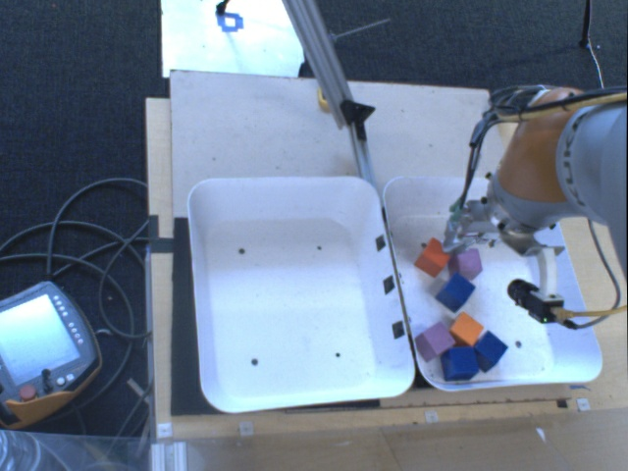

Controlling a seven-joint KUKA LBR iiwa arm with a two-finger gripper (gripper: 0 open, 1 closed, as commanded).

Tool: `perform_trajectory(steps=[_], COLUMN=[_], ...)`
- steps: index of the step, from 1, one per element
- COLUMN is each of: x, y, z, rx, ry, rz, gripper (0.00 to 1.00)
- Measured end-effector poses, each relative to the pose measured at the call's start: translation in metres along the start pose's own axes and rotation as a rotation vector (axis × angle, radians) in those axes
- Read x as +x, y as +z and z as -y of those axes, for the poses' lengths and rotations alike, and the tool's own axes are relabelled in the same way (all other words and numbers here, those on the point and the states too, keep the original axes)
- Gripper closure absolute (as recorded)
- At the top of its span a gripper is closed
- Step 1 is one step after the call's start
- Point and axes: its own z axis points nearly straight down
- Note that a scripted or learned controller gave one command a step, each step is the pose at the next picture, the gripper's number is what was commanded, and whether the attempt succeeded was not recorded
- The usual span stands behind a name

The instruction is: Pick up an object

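The tool (459, 235) hangs low over the right bin (579, 366), at its upper left part, and whether it is apart or together cannot be told from this slant. An orange cube (431, 258) lies just beside and below-left of its tip, with a purple cube (468, 263) touching on the right. A blue cube (454, 291) sits just beneath them. Nearer the front wall cluster a second purple cube (433, 340), an orange one (467, 329) and two blue ones (459, 363) (491, 348). The left bin (211, 263) stands alongside on the desk (255, 126).
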Motion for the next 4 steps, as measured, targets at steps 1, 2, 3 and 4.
perform_trajectory(steps=[1, 2, 3, 4], x=[-0.005, -0.005, 0.053, 0.102], y=[-0.064, -0.083, -0.086, -0.100], z=[-0.004, -0.006, 0.000, -0.002], rx=[0.027, 0.030, 0.034, 0.032], ry=[0.000, 0.000, -0.006, -0.007], rz=[-0.005, -0.006, -0.008, -0.009], gripper=[1.00, 1.00, 1.00, 1.00])
